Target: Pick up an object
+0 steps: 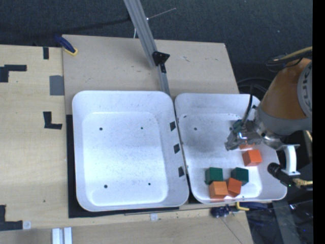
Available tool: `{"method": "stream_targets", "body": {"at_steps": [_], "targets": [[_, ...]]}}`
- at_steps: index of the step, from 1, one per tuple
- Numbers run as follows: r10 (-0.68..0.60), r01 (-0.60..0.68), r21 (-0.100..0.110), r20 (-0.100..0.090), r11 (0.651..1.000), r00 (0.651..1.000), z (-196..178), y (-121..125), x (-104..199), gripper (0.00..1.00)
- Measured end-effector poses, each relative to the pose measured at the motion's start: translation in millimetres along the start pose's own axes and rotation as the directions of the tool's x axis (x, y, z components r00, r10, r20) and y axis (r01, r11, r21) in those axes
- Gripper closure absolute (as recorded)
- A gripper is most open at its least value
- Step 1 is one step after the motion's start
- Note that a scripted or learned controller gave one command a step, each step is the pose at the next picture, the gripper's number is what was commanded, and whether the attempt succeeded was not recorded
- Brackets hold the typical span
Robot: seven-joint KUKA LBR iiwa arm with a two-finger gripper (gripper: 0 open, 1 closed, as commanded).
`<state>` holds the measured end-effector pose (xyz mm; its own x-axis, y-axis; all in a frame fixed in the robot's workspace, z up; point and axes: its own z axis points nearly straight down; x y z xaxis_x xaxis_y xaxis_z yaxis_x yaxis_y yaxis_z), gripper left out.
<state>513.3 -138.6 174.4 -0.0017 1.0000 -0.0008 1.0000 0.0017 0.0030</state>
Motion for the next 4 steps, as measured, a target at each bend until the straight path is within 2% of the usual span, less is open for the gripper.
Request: {"method": "stream_targets", "body": {"at_steps": [2,4], "targets": [[-0.001,0.001,-0.002,0.001,1.000,1.000,-103,1,-10,1.00],[-0.005,0.005,0.004,-0.002,1.000,1.000,-105,-3,91,1.00]]}}
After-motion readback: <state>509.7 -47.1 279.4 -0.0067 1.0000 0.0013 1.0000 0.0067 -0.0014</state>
